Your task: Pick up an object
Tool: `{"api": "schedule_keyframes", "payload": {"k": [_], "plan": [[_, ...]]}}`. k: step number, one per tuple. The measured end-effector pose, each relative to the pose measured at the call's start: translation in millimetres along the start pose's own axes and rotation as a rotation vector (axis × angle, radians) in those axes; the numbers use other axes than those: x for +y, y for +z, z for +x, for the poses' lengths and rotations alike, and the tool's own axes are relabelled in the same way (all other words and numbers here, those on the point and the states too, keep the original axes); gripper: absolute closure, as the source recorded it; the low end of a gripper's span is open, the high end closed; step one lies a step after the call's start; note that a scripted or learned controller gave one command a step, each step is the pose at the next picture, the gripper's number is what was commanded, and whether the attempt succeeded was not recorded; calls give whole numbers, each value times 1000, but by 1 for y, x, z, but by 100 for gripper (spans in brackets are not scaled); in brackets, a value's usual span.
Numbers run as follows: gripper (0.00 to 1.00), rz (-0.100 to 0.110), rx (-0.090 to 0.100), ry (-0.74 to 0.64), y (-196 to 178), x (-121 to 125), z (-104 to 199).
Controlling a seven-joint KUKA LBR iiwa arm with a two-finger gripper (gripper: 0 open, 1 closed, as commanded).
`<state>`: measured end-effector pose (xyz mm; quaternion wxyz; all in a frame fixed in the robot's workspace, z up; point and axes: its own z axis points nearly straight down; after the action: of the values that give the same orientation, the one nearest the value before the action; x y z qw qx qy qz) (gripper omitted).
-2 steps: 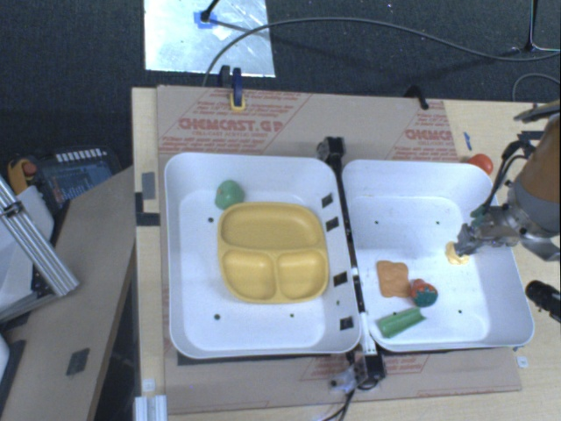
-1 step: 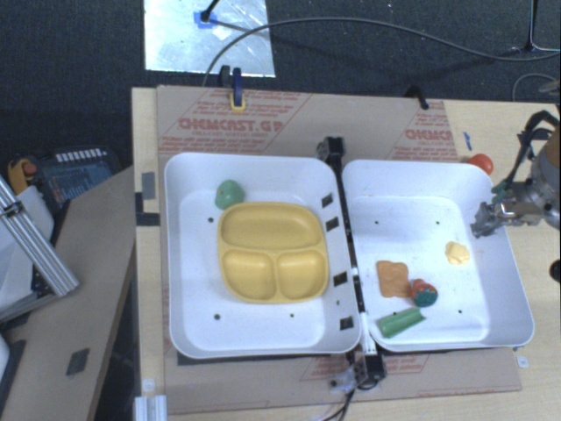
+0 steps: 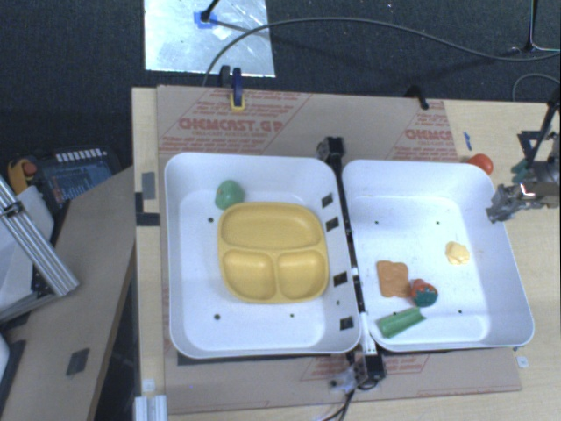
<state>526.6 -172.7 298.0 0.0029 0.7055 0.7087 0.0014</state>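
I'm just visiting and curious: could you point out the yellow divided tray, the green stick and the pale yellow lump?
yellow divided tray (image 3: 272,251): camera view, its middle ridge.
green stick (image 3: 401,322): camera view, its middle.
pale yellow lump (image 3: 457,253): camera view, its centre.

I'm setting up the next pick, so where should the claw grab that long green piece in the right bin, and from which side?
Take the long green piece across its narrow width near the middle, coming straight down from above. It lies flat near the right bin's front wall, its length running slightly uphill to the right, so the fingers should probably close across that axis. The red and teal item sits close behind, so stay centred.
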Motion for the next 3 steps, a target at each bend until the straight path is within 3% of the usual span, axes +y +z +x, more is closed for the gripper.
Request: {"api": "schedule_keyframes", "payload": {"k": [3], "plan": [[100, 5, 3, -4, 26, 30, 137]]}}
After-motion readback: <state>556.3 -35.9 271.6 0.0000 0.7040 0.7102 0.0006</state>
